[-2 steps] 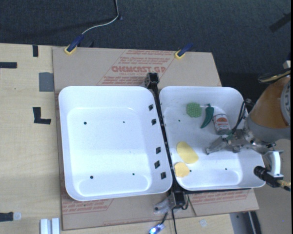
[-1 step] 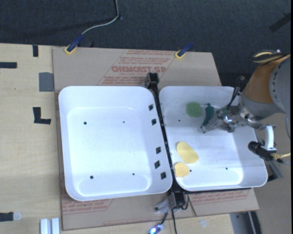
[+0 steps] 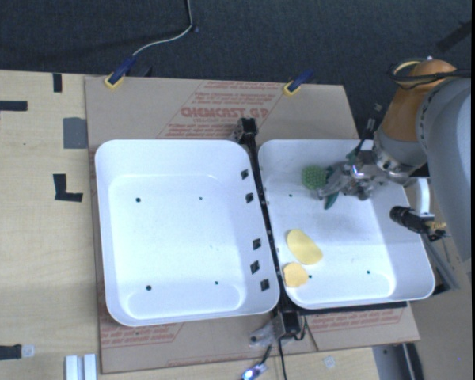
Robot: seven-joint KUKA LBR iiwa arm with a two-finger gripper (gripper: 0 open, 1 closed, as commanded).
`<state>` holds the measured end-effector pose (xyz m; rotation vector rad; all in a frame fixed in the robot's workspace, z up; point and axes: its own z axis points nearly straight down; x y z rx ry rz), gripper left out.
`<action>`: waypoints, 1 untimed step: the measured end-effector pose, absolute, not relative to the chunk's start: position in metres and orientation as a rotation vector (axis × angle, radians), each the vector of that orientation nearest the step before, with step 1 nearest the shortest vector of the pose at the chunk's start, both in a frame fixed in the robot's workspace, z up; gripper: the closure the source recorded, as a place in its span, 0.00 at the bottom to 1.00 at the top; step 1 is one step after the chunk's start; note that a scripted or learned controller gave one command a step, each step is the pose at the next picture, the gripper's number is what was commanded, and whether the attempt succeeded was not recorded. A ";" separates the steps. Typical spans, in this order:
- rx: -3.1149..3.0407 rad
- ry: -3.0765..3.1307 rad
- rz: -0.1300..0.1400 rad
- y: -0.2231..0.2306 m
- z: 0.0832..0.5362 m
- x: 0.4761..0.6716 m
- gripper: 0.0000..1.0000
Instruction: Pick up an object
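The right bin (image 3: pixel 396 279) holds a green round object (image 3: pixel 314 177) near its far side and two yellow pieces, a larger one (image 3: pixel 304 246) and a smaller one (image 3: pixel 294 275), near its front left. My gripper (image 3: pixel 332 191) hangs low over the right bin, just right of the green object, its fingertips touching or nearly touching that object's right edge. The grey arm with its orange band (image 3: pixel 418 76) reaches in from the right.
The left bin (image 3: pixel 111 212) lies beside the right one, with a black divider strip (image 3: pixel 257 212) between them. Both rest on a cardboard sheet (image 3: pixel 214 109) clamped at the back. A black cable (image 3: pixel 186 6) runs behind.
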<state>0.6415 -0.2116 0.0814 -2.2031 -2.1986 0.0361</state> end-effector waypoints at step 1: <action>-2.201 -2.196 0.039 -0.227 0.081 0.661 0.00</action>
